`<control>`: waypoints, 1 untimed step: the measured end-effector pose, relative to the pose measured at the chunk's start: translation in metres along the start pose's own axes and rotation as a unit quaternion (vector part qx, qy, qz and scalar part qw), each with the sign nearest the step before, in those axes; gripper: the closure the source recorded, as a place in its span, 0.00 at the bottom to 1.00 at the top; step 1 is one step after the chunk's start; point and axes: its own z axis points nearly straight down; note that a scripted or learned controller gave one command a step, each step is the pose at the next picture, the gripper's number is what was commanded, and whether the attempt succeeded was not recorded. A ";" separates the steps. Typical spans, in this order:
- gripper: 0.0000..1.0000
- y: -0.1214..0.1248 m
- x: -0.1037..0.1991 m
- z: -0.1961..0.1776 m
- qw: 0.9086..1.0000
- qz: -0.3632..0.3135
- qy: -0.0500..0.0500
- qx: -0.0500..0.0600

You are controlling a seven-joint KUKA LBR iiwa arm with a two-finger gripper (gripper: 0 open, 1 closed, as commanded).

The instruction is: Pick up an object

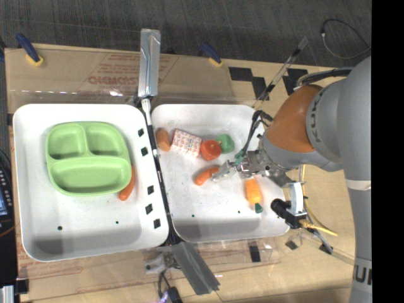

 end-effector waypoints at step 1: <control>0.00 0.056 0.049 0.006 1.000 -0.026 -0.003 0.006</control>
